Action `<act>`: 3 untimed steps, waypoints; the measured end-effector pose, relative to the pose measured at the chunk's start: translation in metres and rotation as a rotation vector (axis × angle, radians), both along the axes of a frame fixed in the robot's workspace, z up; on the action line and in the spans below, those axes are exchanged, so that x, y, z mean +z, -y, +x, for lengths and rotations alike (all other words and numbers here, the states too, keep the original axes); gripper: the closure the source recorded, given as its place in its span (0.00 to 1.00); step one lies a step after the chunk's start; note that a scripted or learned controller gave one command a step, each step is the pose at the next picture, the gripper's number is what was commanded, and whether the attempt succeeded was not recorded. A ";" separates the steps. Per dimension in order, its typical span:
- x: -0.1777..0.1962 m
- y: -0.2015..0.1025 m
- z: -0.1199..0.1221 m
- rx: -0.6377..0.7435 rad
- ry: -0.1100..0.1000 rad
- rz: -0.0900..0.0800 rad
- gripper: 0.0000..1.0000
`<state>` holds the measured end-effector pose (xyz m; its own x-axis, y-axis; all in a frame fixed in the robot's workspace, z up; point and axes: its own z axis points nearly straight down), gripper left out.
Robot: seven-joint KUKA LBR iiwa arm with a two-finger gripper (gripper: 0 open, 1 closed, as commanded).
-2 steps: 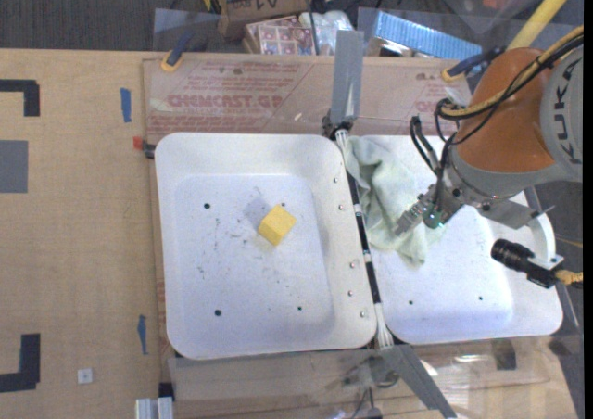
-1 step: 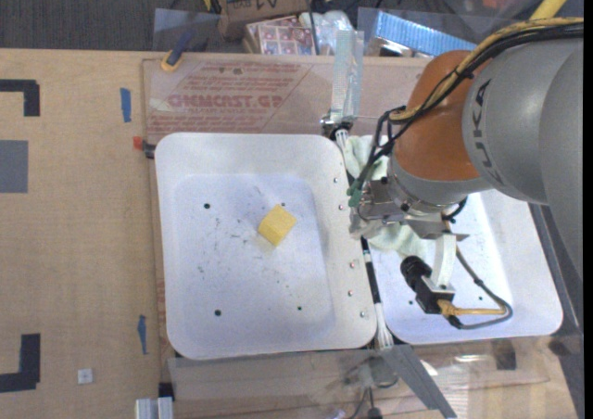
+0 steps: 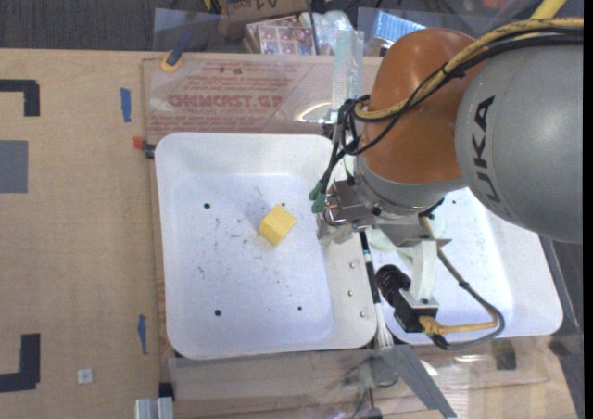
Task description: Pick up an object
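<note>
Just left of the gripper [image 3: 341,213], apart, yellow block [image 3: 277,224] in left bin [image 3: 185,315], grip state unclear.

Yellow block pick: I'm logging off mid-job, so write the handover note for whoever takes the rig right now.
Gripper: hangs over the shared edge of the two bins; open or shut can't be read from this view.
Yellow block: lies on the floor of the bin on the view's left, near its middle, apart from the gripper.
Done: nothing picked yet.
Left: probably shift over the block, descend, grasp and lift.
</note>
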<state>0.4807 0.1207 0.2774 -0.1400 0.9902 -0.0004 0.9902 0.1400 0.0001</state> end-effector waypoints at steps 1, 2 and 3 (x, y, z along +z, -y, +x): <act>-0.129 -0.029 -0.002 0.410 0.000 0.001 1.00; -0.096 -0.056 0.023 0.800 0.005 0.000 1.00; -0.103 -0.093 0.050 0.890 0.006 0.000 1.00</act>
